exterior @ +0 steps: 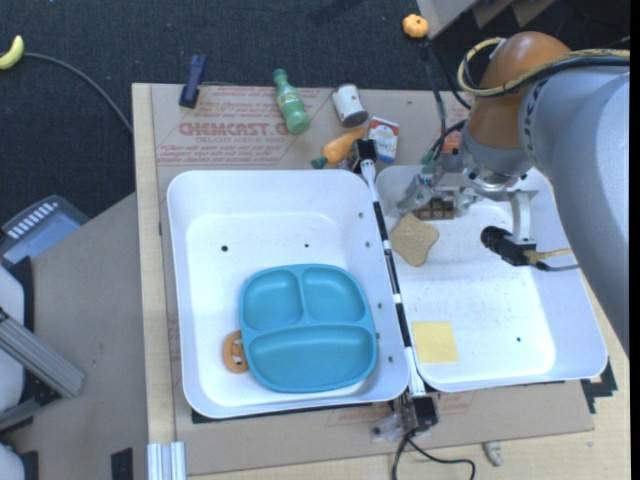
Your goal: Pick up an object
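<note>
Toast (414, 240), a tan slice-shaped piece, lies flat in the right bin (520, 358) close to its left wall, just below and left of the gripper (437, 205). The gripper hangs low over the bin's upper left corner, and whether it is apart or together I cannot tell, since the wrist and cabling hide that part; something dark shows beneath it, too small to name.

Judging by its look, the toast is a light toy, probably foam or soft plastic, thin and a little flexible. It lies flat, so a top-down pinch across its narrow width, near the middle, seems the best hold; the edge facing the wall leaves little room, so closing along the line of the wall looks safer. It may slide on the smooth white floor if pushed from one side only.

Further down the same bin lies a yellow square (434, 341), flat and thin, likely harder to lift. The left bin (200, 268) holds a blue tray (305, 326) with a small orange piece (234, 352) touching its left edge. Beyond the bins, on the board, stand a green bottle (290, 101), a can (349, 105) and a carrot (340, 148).
</note>
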Robot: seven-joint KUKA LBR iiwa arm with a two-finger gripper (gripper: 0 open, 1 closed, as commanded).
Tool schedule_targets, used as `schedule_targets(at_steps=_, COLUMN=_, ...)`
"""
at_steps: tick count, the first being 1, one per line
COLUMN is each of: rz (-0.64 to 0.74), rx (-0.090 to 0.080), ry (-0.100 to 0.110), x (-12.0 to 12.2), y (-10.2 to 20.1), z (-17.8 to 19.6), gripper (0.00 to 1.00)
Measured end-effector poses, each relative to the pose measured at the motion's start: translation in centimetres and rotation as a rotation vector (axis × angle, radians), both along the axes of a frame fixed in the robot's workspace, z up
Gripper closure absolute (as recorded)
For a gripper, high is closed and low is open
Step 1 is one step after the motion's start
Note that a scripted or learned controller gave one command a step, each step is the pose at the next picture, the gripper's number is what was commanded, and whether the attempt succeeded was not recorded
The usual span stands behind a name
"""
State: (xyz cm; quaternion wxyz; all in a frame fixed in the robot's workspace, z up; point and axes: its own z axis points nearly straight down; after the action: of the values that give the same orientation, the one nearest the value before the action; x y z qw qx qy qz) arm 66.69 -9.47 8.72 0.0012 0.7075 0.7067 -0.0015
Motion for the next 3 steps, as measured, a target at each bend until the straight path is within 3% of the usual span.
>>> schedule_targets(at_steps=3, rz=0.001, rx=0.000, ry=0.000, x=-0.01, y=0.04, z=-0.03, gripper=0.00)
